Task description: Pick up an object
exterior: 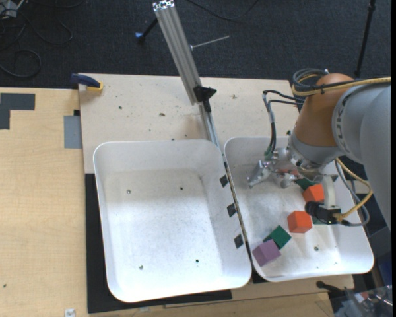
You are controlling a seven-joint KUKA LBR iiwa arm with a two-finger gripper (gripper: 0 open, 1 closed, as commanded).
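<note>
Low in the right bin (356, 259), upper half: my claw (261, 175), metal, angled toward the divider, over bare floor; whether it is spread or closed I cannot tell, and nothing shows held in it. Just beside my wrist, toward the bin's right: one orange block (313, 193), a scrap of green at its upper edge. Nearer the front: second orange block (299, 221). Near the front-left corner: green block (278, 236) touching purple block (266, 251). Left bin (112, 177): white, speckled floor. Task status, by my judgement: no object lifted; choosing, closing on and raising one all remain
</note>
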